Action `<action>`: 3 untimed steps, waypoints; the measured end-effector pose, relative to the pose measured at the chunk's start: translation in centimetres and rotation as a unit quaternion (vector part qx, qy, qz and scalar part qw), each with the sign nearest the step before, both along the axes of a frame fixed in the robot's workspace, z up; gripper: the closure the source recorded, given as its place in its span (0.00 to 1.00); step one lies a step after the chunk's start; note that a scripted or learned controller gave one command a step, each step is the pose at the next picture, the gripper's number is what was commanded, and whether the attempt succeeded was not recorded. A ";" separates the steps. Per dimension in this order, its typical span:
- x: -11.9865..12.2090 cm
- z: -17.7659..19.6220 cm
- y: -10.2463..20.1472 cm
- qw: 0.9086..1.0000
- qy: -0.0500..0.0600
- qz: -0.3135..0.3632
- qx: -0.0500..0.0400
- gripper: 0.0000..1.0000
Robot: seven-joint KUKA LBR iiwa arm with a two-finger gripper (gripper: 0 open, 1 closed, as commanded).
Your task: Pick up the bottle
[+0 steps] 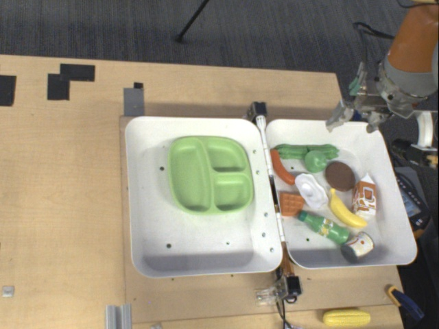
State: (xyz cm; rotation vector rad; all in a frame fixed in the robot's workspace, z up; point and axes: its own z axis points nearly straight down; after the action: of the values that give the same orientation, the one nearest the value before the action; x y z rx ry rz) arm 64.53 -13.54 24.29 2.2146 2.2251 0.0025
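Note:
The bottle (324, 227) is small and green with a dark cap end. It lies on its side in the right bin (391, 184), near the front, between a brown waffle piece (291, 203) and a grey can (358, 247). My gripper (354, 120) hangs over the right bin's far edge, well beyond the bottle, with the orange band above it. Its two fingers stand spread apart, open, with nothing between them.
The right bin also holds a green vegetable (310, 155), an orange sausage (281, 167), a white lump (312, 190), a brown disc (339, 175), a banana (346, 212) and a small carton (365, 197). A green divided plate (209, 174) sits in the left bin (147, 204). A yellow corn cob (346, 317) lies on the bench.

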 end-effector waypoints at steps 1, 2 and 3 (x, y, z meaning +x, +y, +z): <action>-0.5 -8.6 0.8 1.000 0.001 -0.003 0.000 0.00; 1.3 -15.4 1.9 0.994 -0.003 0.110 -0.001 0.00; 1.6 -14.0 1.8 0.994 -0.009 0.111 -0.004 1.00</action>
State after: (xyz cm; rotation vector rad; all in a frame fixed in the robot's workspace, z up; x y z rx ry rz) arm 66.15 -11.74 10.32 1.9435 2.4422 0.0137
